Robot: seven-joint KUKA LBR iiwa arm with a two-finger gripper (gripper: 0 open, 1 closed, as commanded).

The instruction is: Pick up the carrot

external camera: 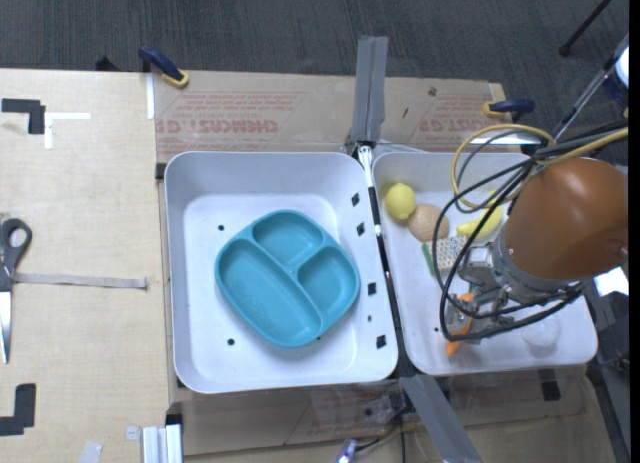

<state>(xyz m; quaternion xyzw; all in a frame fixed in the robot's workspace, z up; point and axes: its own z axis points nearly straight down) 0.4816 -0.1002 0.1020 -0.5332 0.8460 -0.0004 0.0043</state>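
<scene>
The carrot (454,347) shows as a small orange piece near the front wall of the right bin (540,351), partly hidden under the gripper. The gripper (478,309) hangs low over the bin's front left part, directly above the carrot, amid black cables. The arm's wide orange band (580,216) covers much of the bin from above. I cannot make out whether the carrot is gripped or just lying under the gripper.
A yellow lemon (400,201), a beige round item (425,222), a yellow piece (476,223) and a speckled item (450,249) lie at the back left of the right bin. The left bin (190,251) holds a blue divided plate (288,277). Scissors (10,251) lie on the bench at far left.
</scene>
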